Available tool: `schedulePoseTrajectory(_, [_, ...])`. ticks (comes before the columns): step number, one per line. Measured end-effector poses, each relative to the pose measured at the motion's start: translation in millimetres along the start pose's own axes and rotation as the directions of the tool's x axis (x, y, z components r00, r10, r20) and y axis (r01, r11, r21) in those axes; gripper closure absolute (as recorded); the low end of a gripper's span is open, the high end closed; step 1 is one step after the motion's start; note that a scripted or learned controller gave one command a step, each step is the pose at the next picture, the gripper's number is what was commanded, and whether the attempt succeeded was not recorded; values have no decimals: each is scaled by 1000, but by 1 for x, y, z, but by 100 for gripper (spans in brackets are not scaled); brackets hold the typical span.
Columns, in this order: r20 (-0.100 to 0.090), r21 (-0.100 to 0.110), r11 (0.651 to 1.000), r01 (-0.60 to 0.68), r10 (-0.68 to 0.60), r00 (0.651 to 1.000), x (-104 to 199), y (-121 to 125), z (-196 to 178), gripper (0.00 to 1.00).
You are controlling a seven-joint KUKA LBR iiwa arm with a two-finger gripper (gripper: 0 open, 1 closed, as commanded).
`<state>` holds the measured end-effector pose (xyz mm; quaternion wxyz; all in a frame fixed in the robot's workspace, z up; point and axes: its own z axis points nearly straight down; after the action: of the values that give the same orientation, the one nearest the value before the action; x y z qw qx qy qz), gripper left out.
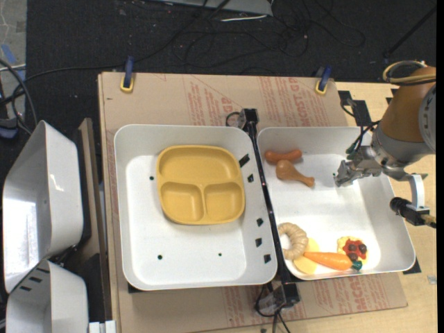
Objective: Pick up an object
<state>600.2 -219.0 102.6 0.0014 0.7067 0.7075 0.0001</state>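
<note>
While the arm reaches in over the right bin (388, 207), its jaws (345, 175) hang low near that bin's far right corner, and whether they are spread or pressed together I cannot tell at this size; nothing shows between them. Candidate objects all lie in this bin: a toy drumstick (296, 174) and a sausage (282, 156) near the far left corner, and along the near edge a shrimp (293, 238), a carrot (327, 259) on a yellow slice (305, 264), and a small pizza piece (353, 248). A yellow divided plate (201, 184) sits in the left bin (139, 255). By my reading, the approach step is in hand and no grasp is made yet. Closest is the drumstick, just beside the jaws toward the divider, so the next move likely calls for a short shift left, a descent straddling its narrow shaft, then closing.
</note>
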Motion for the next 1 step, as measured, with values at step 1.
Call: schedulePoseTrajectory(1, [-1,-1,1000,1,-1,1000,0,1,-42,100])
